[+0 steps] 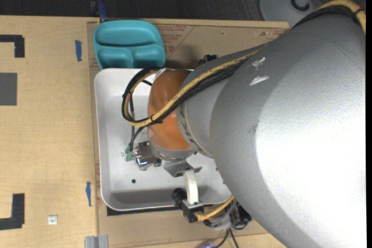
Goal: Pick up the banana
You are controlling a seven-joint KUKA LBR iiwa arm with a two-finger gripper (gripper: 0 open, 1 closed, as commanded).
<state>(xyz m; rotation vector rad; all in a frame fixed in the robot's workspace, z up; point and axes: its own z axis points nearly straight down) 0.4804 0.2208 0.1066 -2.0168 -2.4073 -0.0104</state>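
My arm's orange band (165, 119) and grey wrist hang over the middle of the left white bin (110, 130), pointing straight down into it. The gripper (152, 161) sits under the wrist flange, low over the bin floor, and the wrist hides most of it. A small green scrap (128, 154) pokes out at the gripper's left edge; I cannot tell what it is. The bulky grey arm covers the right part of this bin and whatever lies there.
A teal divided tray (129, 43) stands just behind the bin's far rim. A black and yellow cable loop (129, 104) hangs left of the wrist. Brown cardboard bench top (46, 125) with black and blue tape marks stretches to the left.
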